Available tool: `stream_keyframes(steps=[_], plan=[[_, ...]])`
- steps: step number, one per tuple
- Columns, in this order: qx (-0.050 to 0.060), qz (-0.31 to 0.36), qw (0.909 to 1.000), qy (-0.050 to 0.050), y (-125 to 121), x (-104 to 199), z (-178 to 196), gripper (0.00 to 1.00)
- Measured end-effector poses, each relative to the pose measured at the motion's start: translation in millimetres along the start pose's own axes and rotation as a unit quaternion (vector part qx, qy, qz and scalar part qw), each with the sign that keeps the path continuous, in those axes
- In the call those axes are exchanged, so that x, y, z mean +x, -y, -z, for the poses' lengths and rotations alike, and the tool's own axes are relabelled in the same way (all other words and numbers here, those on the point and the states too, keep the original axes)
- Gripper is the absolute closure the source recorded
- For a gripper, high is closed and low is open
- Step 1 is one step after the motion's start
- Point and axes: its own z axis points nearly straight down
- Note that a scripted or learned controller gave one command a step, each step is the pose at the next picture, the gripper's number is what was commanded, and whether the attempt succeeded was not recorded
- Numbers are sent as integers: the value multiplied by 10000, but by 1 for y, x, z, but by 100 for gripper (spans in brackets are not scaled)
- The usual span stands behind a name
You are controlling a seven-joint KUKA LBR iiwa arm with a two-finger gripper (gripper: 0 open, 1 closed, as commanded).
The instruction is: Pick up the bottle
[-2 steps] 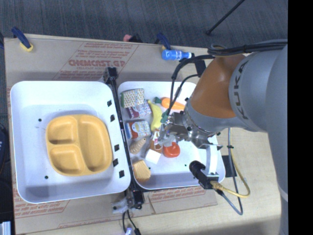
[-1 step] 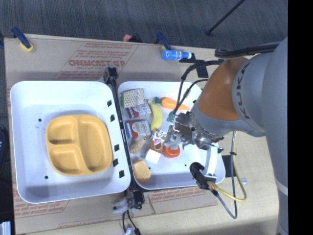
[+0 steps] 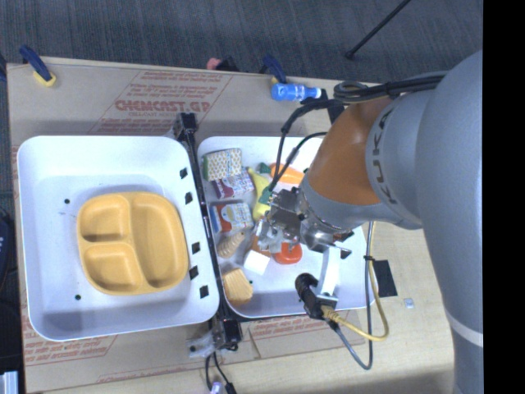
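The bottle is orange and mostly hidden. The end effector sits right above it. I cannot tell its grip.

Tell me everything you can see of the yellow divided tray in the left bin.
The yellow three-compartment plastic tray lies flat and upright in the left white bin, near its middle. It has rounded corners and raised dividers forming two compartments on its left and one longer on its right. Nothing lies in it; it touches just the bin floor.
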Motion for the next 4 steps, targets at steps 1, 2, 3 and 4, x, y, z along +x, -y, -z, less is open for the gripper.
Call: stream_keyframes(steps=[1, 2, 3, 4], plan=[[-34, -198, 9998, 5, -49, -134, 101, 100], [-10, -460, 9989, -5, -51, -137, 11, 100], [-20, -1368, 9906, 0, -49, -132, 23, 100], [-12, -2956, 9553, -9, -49, -134, 22, 100]])
